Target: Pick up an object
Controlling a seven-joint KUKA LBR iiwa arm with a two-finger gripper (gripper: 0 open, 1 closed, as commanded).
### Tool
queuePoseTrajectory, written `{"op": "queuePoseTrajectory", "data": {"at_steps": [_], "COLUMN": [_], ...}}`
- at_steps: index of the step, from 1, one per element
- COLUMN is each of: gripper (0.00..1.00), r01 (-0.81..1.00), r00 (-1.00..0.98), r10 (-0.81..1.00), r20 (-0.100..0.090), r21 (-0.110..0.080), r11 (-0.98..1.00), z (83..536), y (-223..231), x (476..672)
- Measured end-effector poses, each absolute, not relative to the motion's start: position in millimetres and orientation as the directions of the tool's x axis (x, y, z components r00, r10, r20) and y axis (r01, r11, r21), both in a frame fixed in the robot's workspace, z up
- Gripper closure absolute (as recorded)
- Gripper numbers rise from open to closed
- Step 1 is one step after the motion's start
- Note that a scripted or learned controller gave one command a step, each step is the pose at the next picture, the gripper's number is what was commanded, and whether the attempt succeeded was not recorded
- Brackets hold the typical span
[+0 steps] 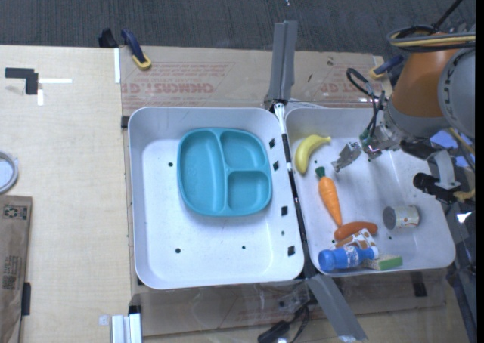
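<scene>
My gripper (pixel 348 157) hangs low in the right bin (pixel 435 258), near its back middle, with nothing visibly held in it. A yellow banana (pixel 308 150) lies just to its left. An orange carrot (pixel 329 196) with a green top lies just in front of it, towards the bin's left side. Farther forward lie a reddish sausage (pixel 355 230), a blue bottle (pixel 344 258) and a green block (pixel 391 263). A small can (pixel 401 217) lies on its side to the right of the sausage.
The left bin (pixel 151 251) holds a teal divided plate (pixel 224 171). A grey post (pixel 283 62) stands behind the wall between the two bins. The arm's orange band (pixel 420 92) and cables crowd the right bin's back right corner.
</scene>
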State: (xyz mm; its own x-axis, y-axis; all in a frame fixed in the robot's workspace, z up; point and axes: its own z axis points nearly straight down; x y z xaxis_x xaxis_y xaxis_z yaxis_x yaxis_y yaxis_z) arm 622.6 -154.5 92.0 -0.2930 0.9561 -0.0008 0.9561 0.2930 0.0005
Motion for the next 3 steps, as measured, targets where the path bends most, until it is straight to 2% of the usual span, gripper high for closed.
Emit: {"op": "queuePoseTrajectory", "data": {"at_steps": [1, 2, 3], "gripper": [0.0, 0.0, 0.0], "r01": [0.989, 0.989, 0.96], "r00": [-0.148, -0.15, -0.28], "r10": [0.989, 0.989, 0.96], "r20": [0.001, 0.001, 0.001], "r21": [-0.002, -0.002, -0.002], "r11": [0.148, 0.15, 0.28], "z": [91.4, 91.2, 91.1], "y": [-116.4, -103.6, -104.3], "x": [548.8, 503.7, 477.1]}}
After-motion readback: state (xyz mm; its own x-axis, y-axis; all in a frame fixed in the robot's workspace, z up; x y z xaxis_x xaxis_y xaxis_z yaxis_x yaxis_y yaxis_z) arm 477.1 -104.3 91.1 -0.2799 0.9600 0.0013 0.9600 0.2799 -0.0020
